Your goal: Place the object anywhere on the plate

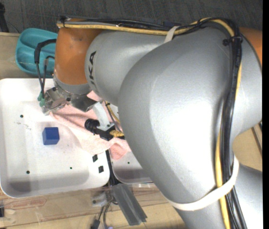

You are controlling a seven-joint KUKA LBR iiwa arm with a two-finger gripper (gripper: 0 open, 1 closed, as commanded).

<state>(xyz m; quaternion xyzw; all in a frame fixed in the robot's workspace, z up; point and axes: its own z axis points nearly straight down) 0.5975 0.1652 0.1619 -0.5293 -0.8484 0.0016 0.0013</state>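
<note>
In the left middle of the frame, a small blue block (51, 135) sits on the floor of the left bin (10, 175). It sits alone, with nothing touching it. This block looks like the thing to be moved.

The gripper (47, 105) is up and a little to the right of the block, near the bin's top edge. I cannot tell if it is open or closed, because it is small and dark from here. It has nothing in it that I can see.

A pink thing (79, 123) lies just right of the block and goes under the big grey arm (182, 109). It may be the plate, but most of it is hidden.

Here is what could go wrong. The gripper is not over the block, so it might come down beside it and grab air. It might bump the block and push it away. It could also snag the edge of the pink thing and drag it. And if the block is let go too near that edge, it may roll off.
</note>
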